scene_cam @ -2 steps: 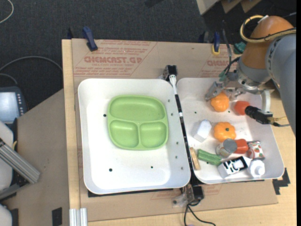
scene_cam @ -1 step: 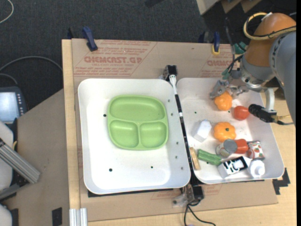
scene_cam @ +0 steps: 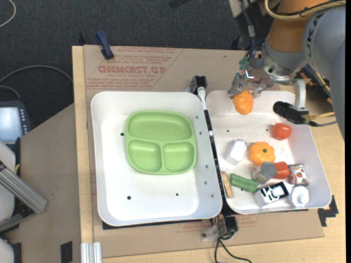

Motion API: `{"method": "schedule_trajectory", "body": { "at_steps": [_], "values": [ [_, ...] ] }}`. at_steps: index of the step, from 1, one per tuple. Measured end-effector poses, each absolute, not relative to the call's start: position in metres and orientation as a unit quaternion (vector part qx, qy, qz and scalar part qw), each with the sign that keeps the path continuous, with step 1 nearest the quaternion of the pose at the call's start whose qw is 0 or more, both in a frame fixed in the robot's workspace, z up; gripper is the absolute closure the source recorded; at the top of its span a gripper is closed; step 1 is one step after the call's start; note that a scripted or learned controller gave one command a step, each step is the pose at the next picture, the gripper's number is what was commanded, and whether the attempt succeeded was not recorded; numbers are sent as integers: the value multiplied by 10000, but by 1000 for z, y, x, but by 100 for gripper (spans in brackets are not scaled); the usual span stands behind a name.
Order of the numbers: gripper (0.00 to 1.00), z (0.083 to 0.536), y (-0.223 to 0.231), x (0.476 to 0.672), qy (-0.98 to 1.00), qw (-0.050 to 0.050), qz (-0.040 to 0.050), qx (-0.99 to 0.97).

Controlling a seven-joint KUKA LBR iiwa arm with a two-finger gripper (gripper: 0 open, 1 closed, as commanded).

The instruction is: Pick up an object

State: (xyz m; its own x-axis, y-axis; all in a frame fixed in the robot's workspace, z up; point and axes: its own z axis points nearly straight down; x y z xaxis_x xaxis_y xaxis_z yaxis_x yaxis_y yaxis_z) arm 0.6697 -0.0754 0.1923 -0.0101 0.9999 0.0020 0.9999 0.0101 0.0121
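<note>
While the arm hangs over the right bin:
Jaws: metal gripper seemingly pinching a smooth, rounded orange fruit, at the bin's far-left corner.
Left bin: glossy green three-compartment plate.

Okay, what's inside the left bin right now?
The left bin holds a green divided plate lying flat near its middle, with three compartments that look bare. A few small dark dots show on the bin floor around it. Whatever lies beneath the plate is covered.

Small orange-yellow fruit-shaped object, rounded, at far end of right bin, directly under gripper.
</note>
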Motion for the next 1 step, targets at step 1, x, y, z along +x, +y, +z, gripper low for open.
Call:
{"method": "schedule_trajectory", "body": {
  "at_steps": [1],
  "values": [
    [100,185,-3,667,7097,-14,4,7045]
  ]
}}
